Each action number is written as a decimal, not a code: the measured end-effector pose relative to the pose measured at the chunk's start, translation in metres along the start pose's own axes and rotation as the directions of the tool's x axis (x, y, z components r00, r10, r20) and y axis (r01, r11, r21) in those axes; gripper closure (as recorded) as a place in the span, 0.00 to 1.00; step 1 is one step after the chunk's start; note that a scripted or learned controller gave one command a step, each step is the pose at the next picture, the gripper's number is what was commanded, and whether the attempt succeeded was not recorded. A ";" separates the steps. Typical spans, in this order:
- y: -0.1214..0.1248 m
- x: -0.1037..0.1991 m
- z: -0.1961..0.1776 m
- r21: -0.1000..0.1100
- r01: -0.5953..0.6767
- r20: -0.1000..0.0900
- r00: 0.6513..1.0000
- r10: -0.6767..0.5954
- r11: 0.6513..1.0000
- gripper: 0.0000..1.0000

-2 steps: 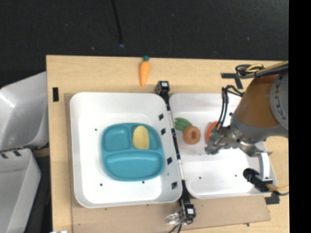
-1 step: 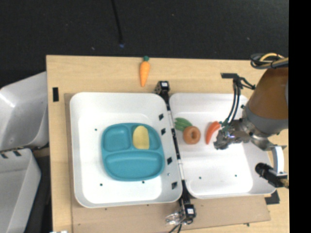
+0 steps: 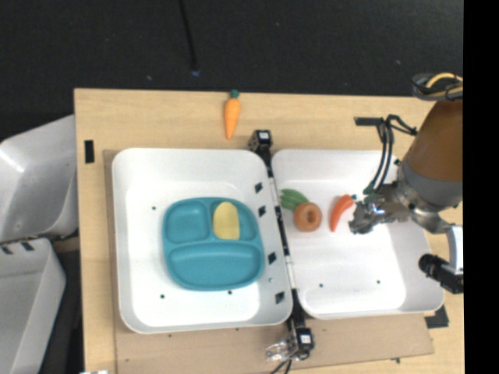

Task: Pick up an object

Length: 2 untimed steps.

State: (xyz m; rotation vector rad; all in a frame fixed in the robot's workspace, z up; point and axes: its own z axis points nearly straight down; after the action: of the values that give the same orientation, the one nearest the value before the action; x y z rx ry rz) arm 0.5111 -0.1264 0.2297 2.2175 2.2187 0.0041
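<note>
Dark two-finger gripper (image 3: 360,223) low in right white bin (image 3: 351,294), just beside small red-orange pepper (image 3: 340,211); finger opening impossible to tell. Bare floor toward near edge.

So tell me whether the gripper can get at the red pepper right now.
Probably yes. The gripper sits in the right bin, just beside the red pepper, with nothing between them. The brown ring lies on the pepper's far side.
</note>
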 end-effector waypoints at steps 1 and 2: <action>0.023 0.045 0.000 0.003 0.007 -0.002 1.000 -0.007 1.000 1.00; 0.056 0.082 0.007 0.003 0.006 -0.002 1.000 -0.006 1.000 1.00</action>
State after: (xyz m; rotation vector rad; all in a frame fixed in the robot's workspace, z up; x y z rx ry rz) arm 0.5667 -0.0445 0.2226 2.2134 2.2280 0.0031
